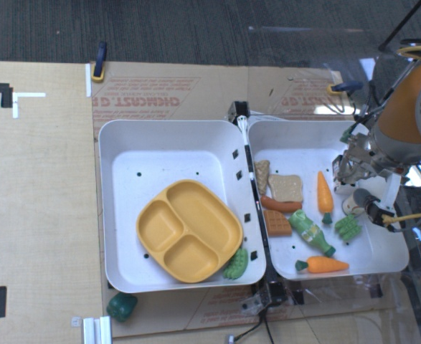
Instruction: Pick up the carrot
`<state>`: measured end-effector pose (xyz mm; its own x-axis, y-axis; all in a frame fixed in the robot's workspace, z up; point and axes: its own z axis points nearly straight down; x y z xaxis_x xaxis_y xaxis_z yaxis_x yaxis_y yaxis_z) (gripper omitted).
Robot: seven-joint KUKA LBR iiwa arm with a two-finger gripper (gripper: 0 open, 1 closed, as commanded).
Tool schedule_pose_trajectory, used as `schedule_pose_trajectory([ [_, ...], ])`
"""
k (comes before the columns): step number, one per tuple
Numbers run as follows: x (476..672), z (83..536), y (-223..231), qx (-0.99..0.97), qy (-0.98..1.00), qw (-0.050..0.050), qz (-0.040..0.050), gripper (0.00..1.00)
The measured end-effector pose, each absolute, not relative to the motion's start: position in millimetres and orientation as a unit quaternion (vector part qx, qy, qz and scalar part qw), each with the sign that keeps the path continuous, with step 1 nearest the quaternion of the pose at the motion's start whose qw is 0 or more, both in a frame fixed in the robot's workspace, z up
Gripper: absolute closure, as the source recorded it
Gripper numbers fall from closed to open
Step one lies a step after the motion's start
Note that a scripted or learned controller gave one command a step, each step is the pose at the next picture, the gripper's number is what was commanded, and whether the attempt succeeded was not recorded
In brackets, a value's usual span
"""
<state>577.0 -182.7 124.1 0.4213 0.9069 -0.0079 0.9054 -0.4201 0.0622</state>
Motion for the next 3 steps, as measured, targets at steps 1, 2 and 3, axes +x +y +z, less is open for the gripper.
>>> schedule_pose_trajectory([
  [1,540.1,92,-162,0.764,0.645,0.000,-0.0004,1.00],
  [2,534.3,91,-93,0.865,0.502,-0.002,-0.0014,1.00],
  [3,534.3,91,-93,0.865,0.502,-0.002,-0.0014,0.00],
])
